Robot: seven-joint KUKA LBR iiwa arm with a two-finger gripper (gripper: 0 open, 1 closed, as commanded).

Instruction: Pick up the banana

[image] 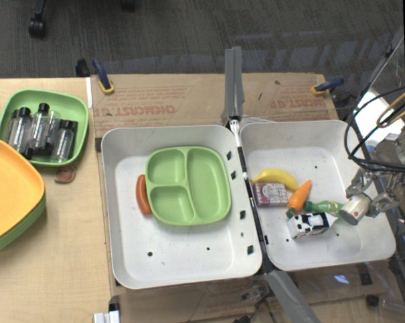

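My gripper (357, 207) sits at the right edge of the right bin (327, 252), low over its right wall; I cannot tell from this view whether it is open or closed, and nothing can be seen held in it. The banana (275, 177) lies in the left part of the right bin, near the divide between the two bins, its yellow curve running left to right. Just on its near side lies a small purple packet (271, 194), touching or nearly touching it. An orange carrot (299, 196) lies tilted at the right end of the banana and the packet. Nearer again, a black-and-white carton (310, 224) lies on the bin floor, and a green-topped item (323, 206) lies between the carrot and my gripper. The left bin (126, 254) holds a green divided plate (188, 185) with three compartments, and an orange-red item (143, 194) lies against the plate's left edge. On the surface (53, 278) to the far left stands a green tray (73, 113) holding several dark-capped bottles (40, 131), with a stack of orange plates (13, 196) on its near side. Brown cardboard (166, 102) lies under the far side of both bins.
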